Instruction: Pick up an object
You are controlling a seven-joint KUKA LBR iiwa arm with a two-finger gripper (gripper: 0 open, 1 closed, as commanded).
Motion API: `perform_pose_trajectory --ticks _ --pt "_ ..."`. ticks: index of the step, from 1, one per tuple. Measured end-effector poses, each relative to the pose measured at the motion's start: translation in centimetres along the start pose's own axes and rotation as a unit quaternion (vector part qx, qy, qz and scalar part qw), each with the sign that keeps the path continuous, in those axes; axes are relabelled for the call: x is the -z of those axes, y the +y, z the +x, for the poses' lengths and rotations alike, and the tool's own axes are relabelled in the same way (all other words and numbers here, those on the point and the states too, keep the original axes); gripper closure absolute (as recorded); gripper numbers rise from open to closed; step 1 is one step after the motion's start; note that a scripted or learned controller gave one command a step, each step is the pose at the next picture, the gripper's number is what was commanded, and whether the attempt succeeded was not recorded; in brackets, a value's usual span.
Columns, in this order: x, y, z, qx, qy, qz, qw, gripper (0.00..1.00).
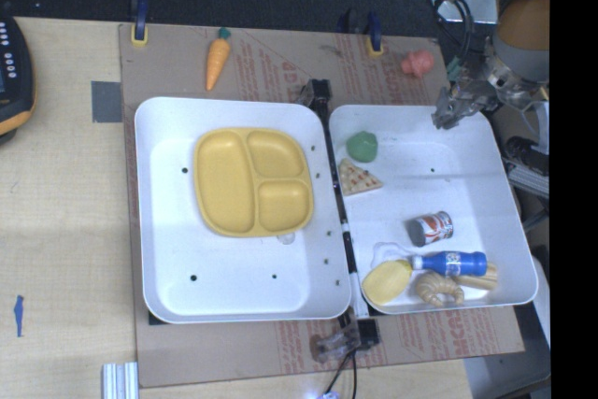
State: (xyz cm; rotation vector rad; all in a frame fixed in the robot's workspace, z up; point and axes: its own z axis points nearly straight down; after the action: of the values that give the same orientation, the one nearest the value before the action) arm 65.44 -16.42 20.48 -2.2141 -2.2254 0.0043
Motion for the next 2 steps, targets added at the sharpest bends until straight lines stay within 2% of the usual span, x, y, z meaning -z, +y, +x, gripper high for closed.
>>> perform_pose_trajectory --ticks 1,2 --pt "-3.5 -5.7 2.1 -0.001 0.001 0.003 1.0 0.0" --pt "-11.8 -12.0 -1.1 -0.003 0.001 0.005 1.0 0.0"
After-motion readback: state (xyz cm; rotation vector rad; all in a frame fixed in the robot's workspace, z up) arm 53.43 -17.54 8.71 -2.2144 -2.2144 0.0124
